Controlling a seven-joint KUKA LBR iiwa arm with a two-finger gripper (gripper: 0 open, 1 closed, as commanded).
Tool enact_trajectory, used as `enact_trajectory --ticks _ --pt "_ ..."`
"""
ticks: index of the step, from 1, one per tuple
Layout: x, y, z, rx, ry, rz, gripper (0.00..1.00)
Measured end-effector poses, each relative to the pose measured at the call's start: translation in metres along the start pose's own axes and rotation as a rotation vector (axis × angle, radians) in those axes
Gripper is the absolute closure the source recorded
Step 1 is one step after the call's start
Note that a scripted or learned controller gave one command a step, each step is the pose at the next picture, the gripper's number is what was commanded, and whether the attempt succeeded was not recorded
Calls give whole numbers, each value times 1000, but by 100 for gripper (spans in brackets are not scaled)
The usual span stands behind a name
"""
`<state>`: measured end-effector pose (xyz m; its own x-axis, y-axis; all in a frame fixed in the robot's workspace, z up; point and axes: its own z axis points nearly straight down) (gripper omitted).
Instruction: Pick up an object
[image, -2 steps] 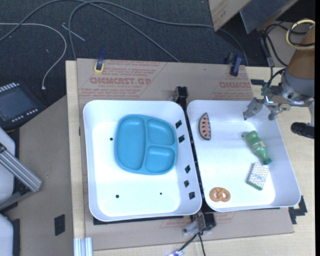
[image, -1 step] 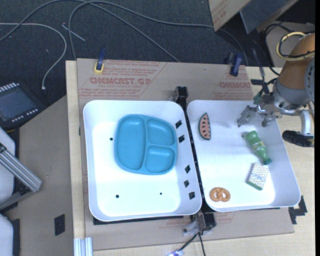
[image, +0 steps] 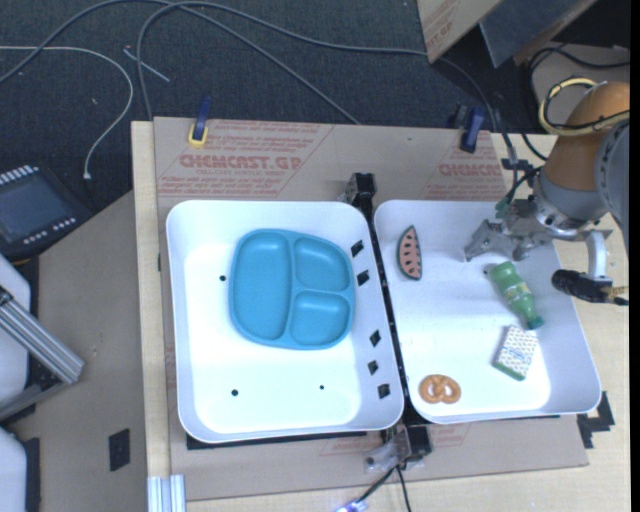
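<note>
The right bin (image: 570, 385) holds several small objects. A watermelon slice (image: 408, 252) lies at its upper left and a green bottle (image: 515, 291) lies slanted right of centre. A white and green packet (image: 516, 353) sits lower right, and a brown pretzel (image: 439, 389) rests near the front edge. My gripper (image: 503, 244) hangs over the bin's upper right part, just above the bottle's top end. It is open, with its grey fingers (image: 476, 244) spread wide and nothing between them.
The left bin (image: 195, 300) carries a blue divided plate (image: 291, 288). A raised divider with black clips (image: 378, 300) runs between the bins. The arm's orange band (image: 590, 135) and cables hang over the right bin's far right corner.
</note>
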<state>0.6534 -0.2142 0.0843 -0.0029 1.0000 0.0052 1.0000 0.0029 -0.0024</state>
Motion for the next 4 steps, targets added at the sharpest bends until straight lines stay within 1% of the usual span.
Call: enact_trajectory --ticks 1,2,3,4 --pt "-1 1 -13 -4 -5 -1 100" --pt "1 1 -79 -10 -8 2 100" --pt "1 3 -131 -10 -7 2 100" --pt "52 -15 -123 0 -3 0 100"
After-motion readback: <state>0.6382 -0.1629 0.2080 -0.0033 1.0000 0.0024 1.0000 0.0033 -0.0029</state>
